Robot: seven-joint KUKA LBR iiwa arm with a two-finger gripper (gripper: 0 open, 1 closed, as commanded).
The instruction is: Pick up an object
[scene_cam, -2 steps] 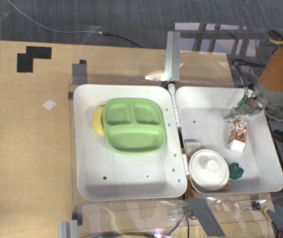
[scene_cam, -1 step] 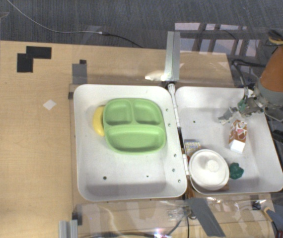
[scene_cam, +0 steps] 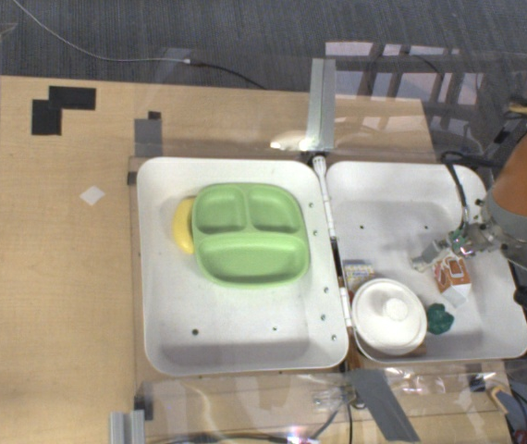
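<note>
- Two white bins sit side by side on the table [scene_cam: 51, 276].
- Nearest, in the right bin [scene_cam: 384, 192], a white lidded bowl [scene_cam: 389, 316] rests beside a small teal object [scene_cam: 440, 319].
- Farther back, the jaws [scene_cam: 459, 244] hover above an orange-and-white packet [scene_cam: 452, 276]; their state cannot be told.
- Left bin [scene_cam: 226, 336]: a green divided tray [scene_cam: 248, 233] covers part of a yellow item [scene_cam: 182, 227].

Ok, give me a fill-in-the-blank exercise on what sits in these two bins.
1. The green divided tray lies in the ____ bin.
2. The yellow object peeks out from under the tray's ____ edge.
3. The round white lidded container sits near the right bin's ____ corner.
4. The small dark green object lies just ____ of that container.

Missing words: left; left; front-left; right
</note>
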